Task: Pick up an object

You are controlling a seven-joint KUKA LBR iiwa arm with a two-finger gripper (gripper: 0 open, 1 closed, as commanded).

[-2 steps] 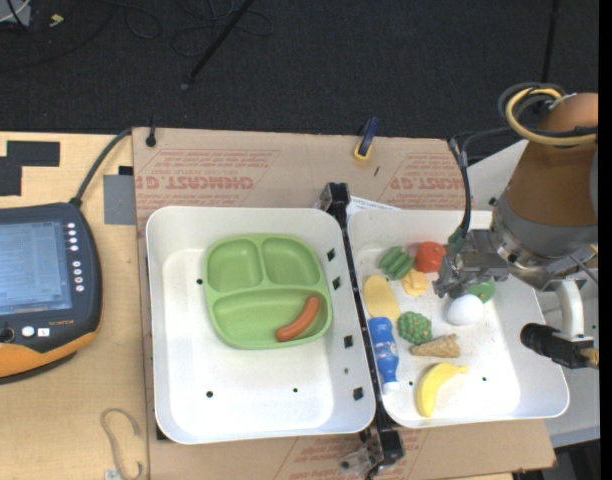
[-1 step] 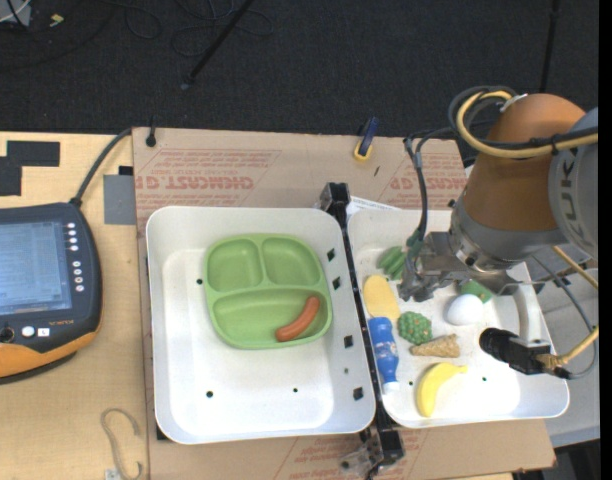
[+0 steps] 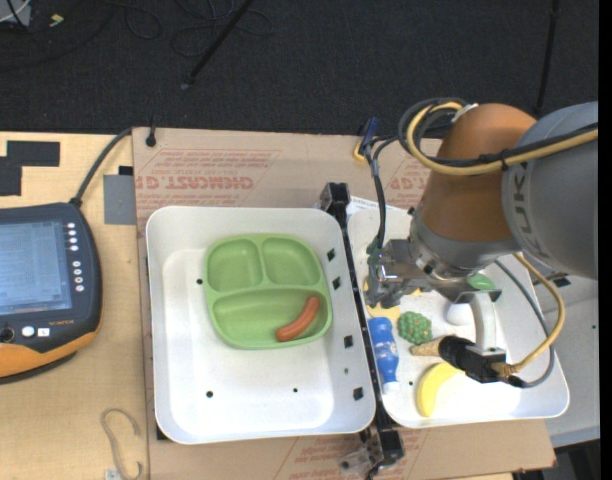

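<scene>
My gripper (image 3: 385, 281) hangs low over the left part of the right bin (image 3: 546, 408), under the orange-banded wrist. Just below it lies a blue bottle (image 3: 383, 348), lengthwise along the bin's left wall. A green knobbly object (image 3: 415, 326) sits right of the bottle, close under the gripper. A yellow banana-like piece (image 3: 434, 389) rests near the bin's front. A small white egg-shaped object (image 3: 457, 314) and a green scrap (image 3: 481, 283) lie partly under the arm. Nothing shows between the gripper's tips.
The left bin (image 3: 186, 388) holds a green divided plate (image 3: 258, 268) with a red-brown sausage (image 3: 298, 319) in its front compartment. A tablet-like controller (image 3: 36, 278) lies on the bench at far left. The arm's bulk covers the right bin's back half.
</scene>
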